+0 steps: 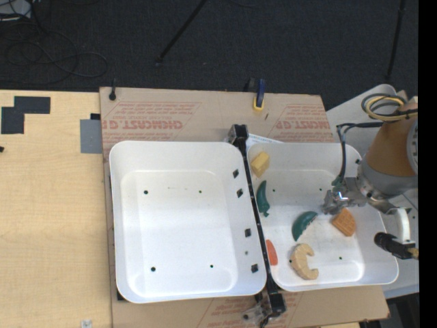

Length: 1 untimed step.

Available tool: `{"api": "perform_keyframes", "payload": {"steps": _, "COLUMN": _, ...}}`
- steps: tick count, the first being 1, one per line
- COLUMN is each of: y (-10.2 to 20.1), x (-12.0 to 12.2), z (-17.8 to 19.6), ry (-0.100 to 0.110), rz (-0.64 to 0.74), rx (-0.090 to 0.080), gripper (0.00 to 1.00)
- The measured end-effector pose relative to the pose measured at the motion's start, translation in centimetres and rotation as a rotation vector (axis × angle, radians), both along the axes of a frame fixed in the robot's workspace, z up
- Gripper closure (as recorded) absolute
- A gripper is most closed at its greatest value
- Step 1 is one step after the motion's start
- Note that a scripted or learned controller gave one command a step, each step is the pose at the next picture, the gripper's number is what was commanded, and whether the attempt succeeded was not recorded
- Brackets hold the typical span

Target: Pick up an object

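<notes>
My gripper [336,201] hangs low over the right bin [372,273], near its right side. Just below and to its right lies an orange waffle-like piece [345,223], close to the gripper; whether they touch I cannot tell. A green curved piece [304,224] lies to the gripper's lower left. A tan croissant-shaped piece [304,261] rests near the bin's front. A dark green sliver [262,198] and a small red-orange piece [272,253] lie along the bin's left wall. A yellow block [259,162] sits at the back left corner.
The left bin [136,162] stands beside the right one, with a black divider rail [248,203] between them. Both bins rest on a cardboard sheet [171,115]. The arm's orange band [389,145] and cables rise at the right edge.
</notes>
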State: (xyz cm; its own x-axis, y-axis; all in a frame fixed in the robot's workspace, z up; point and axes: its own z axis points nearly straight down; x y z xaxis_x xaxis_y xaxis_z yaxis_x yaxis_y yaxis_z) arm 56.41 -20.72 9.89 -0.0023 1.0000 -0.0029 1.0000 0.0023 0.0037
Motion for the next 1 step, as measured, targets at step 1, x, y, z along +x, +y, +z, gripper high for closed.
{"api": "perform_keyframes", "payload": {"steps": 1, "y": -0.12, "x": -5.75, "z": -0.66, "ry": -0.007, "rz": 0.001, "rx": 0.008, "gripper": 1.0}}
